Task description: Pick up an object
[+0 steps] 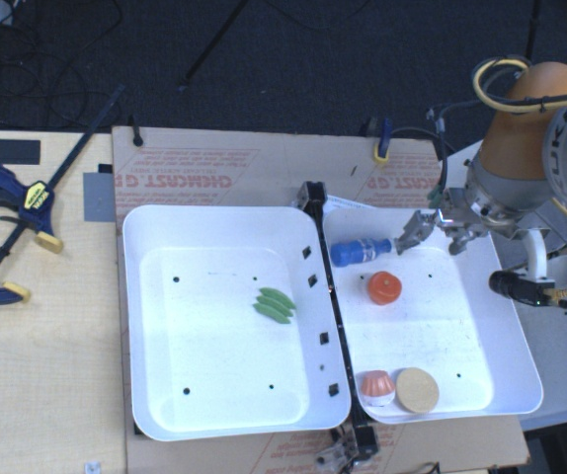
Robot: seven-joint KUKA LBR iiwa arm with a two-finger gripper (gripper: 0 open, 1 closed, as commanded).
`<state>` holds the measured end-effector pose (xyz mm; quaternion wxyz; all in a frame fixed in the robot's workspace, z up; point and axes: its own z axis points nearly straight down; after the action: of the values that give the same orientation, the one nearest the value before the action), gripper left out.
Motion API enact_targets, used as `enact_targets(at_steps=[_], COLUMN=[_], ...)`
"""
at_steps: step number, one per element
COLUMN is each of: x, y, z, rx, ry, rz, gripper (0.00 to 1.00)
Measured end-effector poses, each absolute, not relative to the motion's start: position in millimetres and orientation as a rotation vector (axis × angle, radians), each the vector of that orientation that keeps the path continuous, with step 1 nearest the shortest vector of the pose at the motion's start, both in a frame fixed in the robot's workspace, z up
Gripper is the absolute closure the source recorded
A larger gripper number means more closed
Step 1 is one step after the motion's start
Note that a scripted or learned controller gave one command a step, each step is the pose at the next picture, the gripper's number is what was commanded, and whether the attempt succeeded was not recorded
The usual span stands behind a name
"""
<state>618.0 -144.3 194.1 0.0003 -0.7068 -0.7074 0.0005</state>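
Observation:
In the right bin (501,363) a blue bottle (360,253) lies on its side at the far left. A red tomato-like ball (384,287) rests just in front of it. A pink-and-white piece (377,387) and a tan round disc (418,390) lie side by side at the near edge. A green pea pod (275,304) lies in the middle of the left bin (155,265). My gripper (434,235) hangs over the far part of the right bin, just right of the bottle, open, with nothing between its fingers.
A black divider (325,304) runs between the two bins. Blue clamps (7,215) lie on the wooden bench at the left. A yellow clip (382,149) sits on the cardboard's far edge. The arm's grey and orange body (521,136) stands at the right.

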Motion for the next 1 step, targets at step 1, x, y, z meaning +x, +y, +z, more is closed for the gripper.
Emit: enact_targets(at_steps=[1], x=[639.0], y=[-108.8], z=[81.1], rx=[-2.213], ry=[-2.22], rz=[0.014], gripper=[0.0])
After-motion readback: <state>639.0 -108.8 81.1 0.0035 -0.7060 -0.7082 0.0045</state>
